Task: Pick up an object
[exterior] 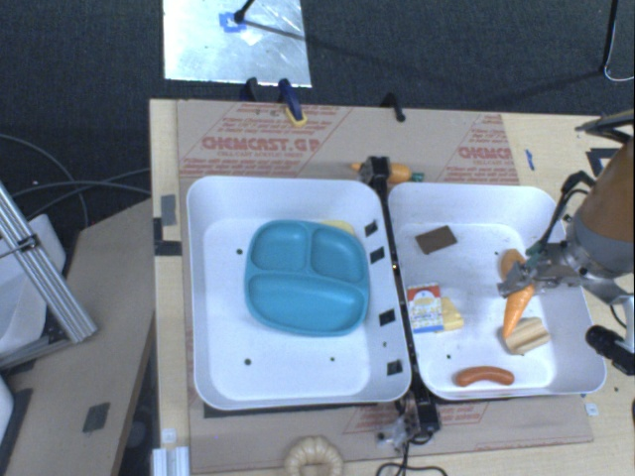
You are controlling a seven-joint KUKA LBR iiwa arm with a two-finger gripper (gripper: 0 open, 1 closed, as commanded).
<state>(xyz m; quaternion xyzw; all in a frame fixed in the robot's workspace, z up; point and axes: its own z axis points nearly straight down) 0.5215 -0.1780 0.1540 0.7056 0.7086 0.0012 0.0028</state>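
The end effector [523, 278] sits over the carrot [516, 310] in the right bin [476, 211]; grip state unclear. A bread roll [527, 335] and sausage [484, 376] crowd nearby.

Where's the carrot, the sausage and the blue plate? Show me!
carrot [516, 310]: camera view, middle of its orange body.
sausage [484, 376]: camera view, middle of its length.
blue plate [288, 300]: camera view, floor of its big front compartment.
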